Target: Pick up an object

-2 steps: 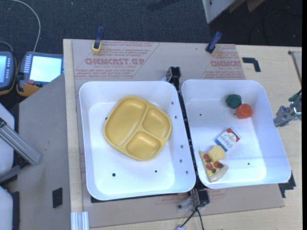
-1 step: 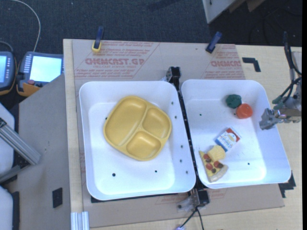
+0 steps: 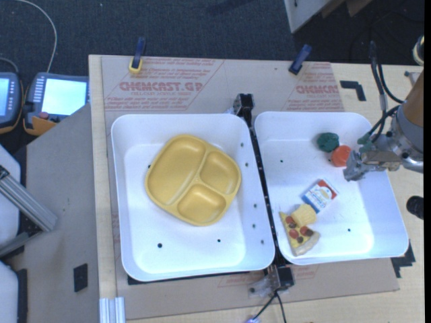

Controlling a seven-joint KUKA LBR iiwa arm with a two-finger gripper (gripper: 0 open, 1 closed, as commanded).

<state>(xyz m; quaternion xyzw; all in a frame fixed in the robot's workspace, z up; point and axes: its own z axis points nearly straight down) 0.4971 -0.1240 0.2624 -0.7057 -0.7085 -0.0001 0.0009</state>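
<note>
Though I cannot tell how my fingers stand, my gripper (image 3: 355, 169) hovers over the right bin (image 3: 387, 247), just beside the orange toy (image 3: 341, 155). It looks small, light, rounded, likely slippery; I'd pinch across its middle.

Bright even overhead light, white bins (image 3: 128, 180) near overexposed, soft short shadows beside the yellow plate (image 3: 193, 179), mild softness overall, dark floor beyond bench edges
</note>
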